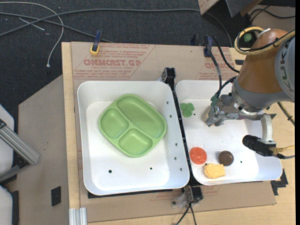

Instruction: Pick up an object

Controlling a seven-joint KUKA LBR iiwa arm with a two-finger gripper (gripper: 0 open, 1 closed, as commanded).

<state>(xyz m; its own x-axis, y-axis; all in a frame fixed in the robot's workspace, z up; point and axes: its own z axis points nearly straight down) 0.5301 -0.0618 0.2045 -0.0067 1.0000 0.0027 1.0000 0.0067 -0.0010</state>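
In the right bin [262, 175], my gripper [214, 119] hangs over the white floor near the middle. A small green object [187, 109] lies to its left, close to the divider between the bins and apart from the gripper. Along the near side of the same bin lie a red-orange round object [198, 155], a brown round object [226, 158] and a yellow object [214, 171]. None of them touches the gripper. The grey and orange arm [262, 74] covers the bin's far right part.
The left bin [93, 172] holds a green divided plate [133, 124], set at a slant. A black clamp [168, 74] sits at the top of the divider. Black cabling [258, 146] runs by the right bin's right edge. Cardboard [112, 62] lies under both bins.
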